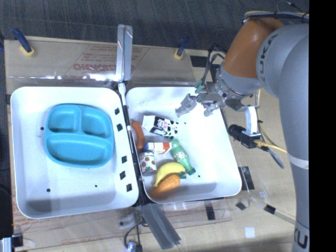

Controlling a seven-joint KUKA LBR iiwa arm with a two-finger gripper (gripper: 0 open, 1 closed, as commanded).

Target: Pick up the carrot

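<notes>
An orange carrot (166, 185) lies at the front of the right bin (220, 156), just under a yellow banana (169, 170). My gripper (198, 104) hangs over the back of that bin, well behind and to the right of the carrot. Its two fingers stand apart, open, with nothing between them.
The right bin also holds a green bottle (181, 156), a sausage (138, 134), a small can (148, 163), a red-and-white box (160, 147) and a cow-patterned carton (163, 125). A blue divided plate (80, 135) lies in the left bin (31, 193).
</notes>
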